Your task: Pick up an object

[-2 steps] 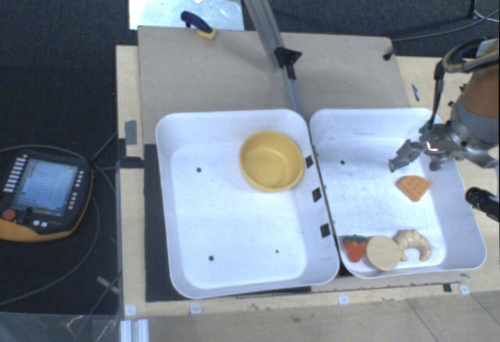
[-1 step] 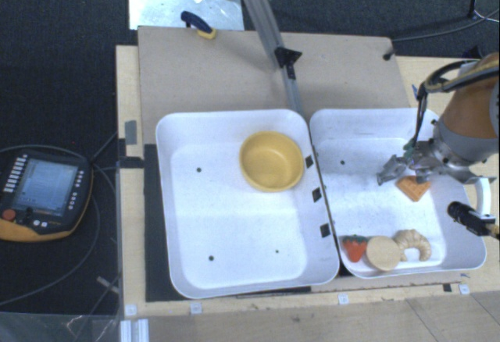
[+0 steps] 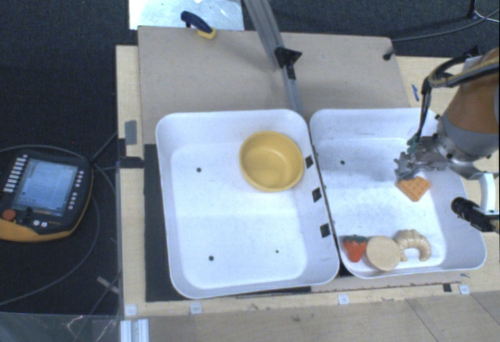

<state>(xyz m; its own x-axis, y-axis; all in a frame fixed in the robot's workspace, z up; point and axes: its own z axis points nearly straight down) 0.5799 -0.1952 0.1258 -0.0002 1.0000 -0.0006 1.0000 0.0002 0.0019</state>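
Near the right edge of the right-hand bin (image 3: 367, 133), the gripper (image 3: 412, 166) hangs just above a small orange waffle-like piece (image 3: 413, 189), its tip touching or almost touching the piece's upper edge. From where I stand the grey metal of the tool is a blur against the white floor, so I cannot tell how it is set or whether it has anything. The waffle piece lies flat, apart from the other toys. It looks like a light, stiff plastic play-food item, thin and ridged, so a pinch across its two opposite edges seems the surest hold; its flatness may make it hard to get under. Along the bin's front edge sit a red strawberry (image 3: 355, 247), a pale round disc (image 3: 383, 253) and a croissant (image 3: 413, 244), close together. In the left bin (image 3: 195, 254), near its back right corner, stands a yellow bowl (image 3: 271, 161).
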